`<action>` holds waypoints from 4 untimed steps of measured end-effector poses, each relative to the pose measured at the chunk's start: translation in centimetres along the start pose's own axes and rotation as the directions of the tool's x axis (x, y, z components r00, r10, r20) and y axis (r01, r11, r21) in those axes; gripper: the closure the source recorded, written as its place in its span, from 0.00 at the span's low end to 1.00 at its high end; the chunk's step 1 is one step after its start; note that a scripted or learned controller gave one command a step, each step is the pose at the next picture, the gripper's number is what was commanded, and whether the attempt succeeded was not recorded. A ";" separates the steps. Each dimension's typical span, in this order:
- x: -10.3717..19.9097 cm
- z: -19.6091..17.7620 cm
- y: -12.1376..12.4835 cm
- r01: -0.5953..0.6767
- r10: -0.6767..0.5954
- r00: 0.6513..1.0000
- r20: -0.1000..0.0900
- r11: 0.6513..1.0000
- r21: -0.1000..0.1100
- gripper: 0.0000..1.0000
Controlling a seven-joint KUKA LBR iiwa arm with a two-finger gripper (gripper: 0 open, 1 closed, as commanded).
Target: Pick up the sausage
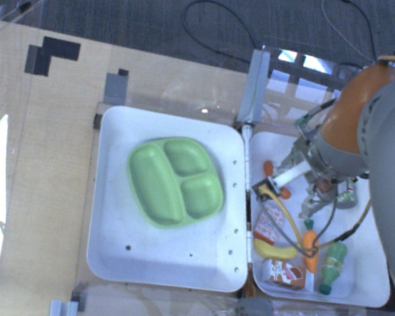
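One glossy green three-well plate (175, 181) sits in the left bin (103, 239). The right bin (369, 286) holds one curved banana (273, 251), one green bottle (331, 265) and perhaps a reddish sausage (268, 169). The gripper (323, 198) hangs above; I cannot tell its grip.

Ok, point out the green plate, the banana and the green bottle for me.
green plate (150, 183), camera view, on its long left compartment
banana (272, 250), camera view, on its middle
green bottle (331, 264), camera view, on its body
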State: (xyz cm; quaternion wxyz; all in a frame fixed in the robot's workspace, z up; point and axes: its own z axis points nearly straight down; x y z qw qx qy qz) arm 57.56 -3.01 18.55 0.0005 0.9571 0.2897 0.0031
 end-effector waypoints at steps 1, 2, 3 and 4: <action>-4.6 8.3 3.7 0.006 -0.006 1.000 0.005 1.000 0.004 0.00; -1.9 9.8 7.6 -0.103 0.103 0.995 -0.001 0.995 -0.001 0.00; -4.8 -4.9 10.6 -0.125 0.125 0.992 0.000 0.992 -0.002 0.00; 1.4 -0.1 6.7 -0.061 0.061 0.998 0.004 0.998 0.003 0.00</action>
